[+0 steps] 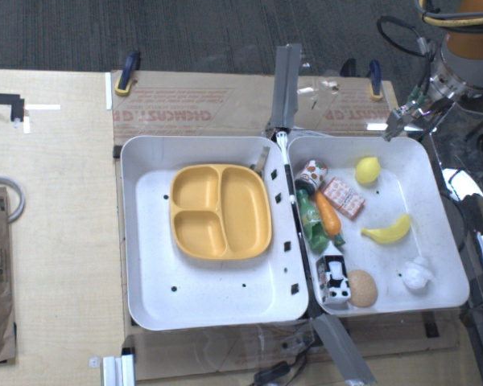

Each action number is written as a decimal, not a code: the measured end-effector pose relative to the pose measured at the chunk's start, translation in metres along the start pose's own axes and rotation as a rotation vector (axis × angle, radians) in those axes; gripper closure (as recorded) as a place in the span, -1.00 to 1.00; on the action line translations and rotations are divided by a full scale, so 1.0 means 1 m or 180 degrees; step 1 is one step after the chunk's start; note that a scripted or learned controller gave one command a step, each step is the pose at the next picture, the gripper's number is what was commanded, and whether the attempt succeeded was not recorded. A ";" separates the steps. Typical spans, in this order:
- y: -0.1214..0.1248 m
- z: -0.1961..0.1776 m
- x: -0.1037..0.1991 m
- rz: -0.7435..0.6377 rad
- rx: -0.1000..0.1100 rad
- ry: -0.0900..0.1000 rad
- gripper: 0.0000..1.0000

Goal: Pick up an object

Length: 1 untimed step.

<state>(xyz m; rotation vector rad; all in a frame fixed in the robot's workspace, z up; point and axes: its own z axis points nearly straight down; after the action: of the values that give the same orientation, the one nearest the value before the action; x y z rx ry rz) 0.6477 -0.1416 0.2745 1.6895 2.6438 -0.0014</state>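
Observation:
My gripper (pixel 404 119) hangs over the far right corner of the right bin (pixel 439 215), with the orange-banded arm rising off the top right. Nothing shows in its grasp. In the right bin lie a lemon (pixel 367 170), a banana (pixel 388 230), a carrot (pixel 328 214), a red-and-white box (pixel 343 198), a green packet (pixel 311 222), a black-and-white carton (pixel 333 278), a brown round thing (pixel 361 288) and a white lump (pixel 417 276). The lemon is the nearest of them to the gripper, below and to its left.
A yellow divided plate (pixel 221 211) lies in the left bin (pixel 145 288). A grey post (pixel 286 87) stands at the far end of the divider between the bins. Blue clamps (pixel 129 71) hold cardboard behind the bins. Cables hang at the right.

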 end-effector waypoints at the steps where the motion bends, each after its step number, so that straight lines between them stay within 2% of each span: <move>1: -0.023 -0.021 -0.040 -0.1434 -0.0005 -0.0002 1.00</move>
<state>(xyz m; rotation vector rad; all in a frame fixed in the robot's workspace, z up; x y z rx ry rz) 0.6432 -0.1878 0.2953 1.0557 2.9534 -0.0012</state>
